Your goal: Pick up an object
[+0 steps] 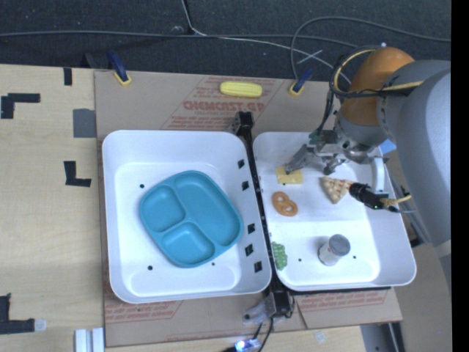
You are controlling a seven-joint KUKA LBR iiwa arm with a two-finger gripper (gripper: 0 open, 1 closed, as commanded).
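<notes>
Gripper: the gripper [314, 164] hung over the far part of the right bin [392, 270], its two fingers spread apart with nothing between them.
Left finger: its tip reached down toward the yellow cheese block [289, 175], which lay at about 8 o'clock from the gripper, just beside that tip.
Right finger: its tip pointed toward the pizza slice [335, 189], at about 4 o'clock from the gripper, close by.
Pretzel: the pretzel [284, 203] lay at 7 o'clock, near the cheese block.
Grey cylinder: the grey cylinder [334, 248] stood at 5 o'clock, well apart from the gripper.
Left bin: the left bin [117, 196] held a blue divided plate [190, 218].
Writing: red print on the cardboard sheet [198, 105] behind the bins was too blurred to read.
</notes>
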